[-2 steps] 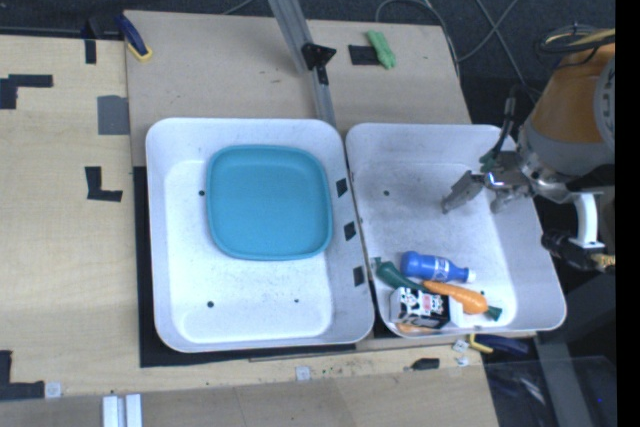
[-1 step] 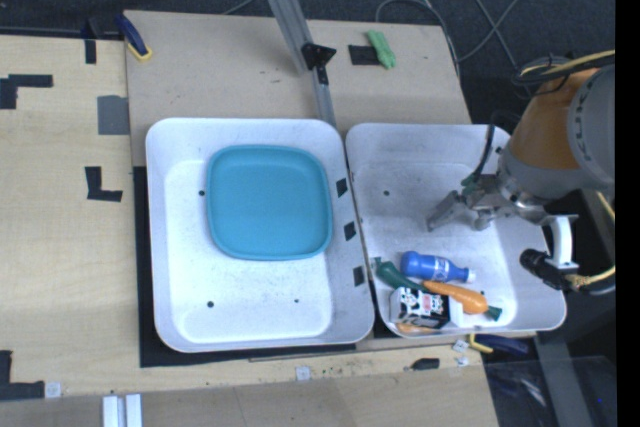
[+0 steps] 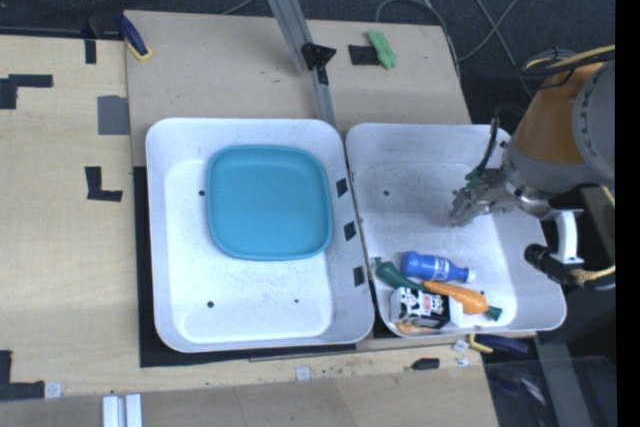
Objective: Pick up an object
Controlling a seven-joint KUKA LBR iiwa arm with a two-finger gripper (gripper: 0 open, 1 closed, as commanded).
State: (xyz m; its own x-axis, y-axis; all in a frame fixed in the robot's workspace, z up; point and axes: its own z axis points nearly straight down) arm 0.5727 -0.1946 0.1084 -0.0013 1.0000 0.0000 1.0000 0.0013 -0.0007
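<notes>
In the right bin (image 3: 400, 165), several small objects lie bunched at the near edge: a blue bottle (image 3: 434, 267), an orange carrot-shaped toy (image 3: 458, 295) with a green tip, and a black-and-white item (image 3: 412, 303). My gripper (image 3: 468, 203) hangs over the right part of this bin, above and to the right of the pile, with bare bin floor under it. Nothing shows between its fingers. The arm's grey and orange wrist sits just to its right.
The left bin (image 3: 180, 315) holds a teal square plate (image 3: 268, 201). A grey metal pole (image 3: 290, 15) slants up from the back of the bins. A green clip (image 3: 381, 49) lies on the bench behind. Cables loop at the upper right.
</notes>
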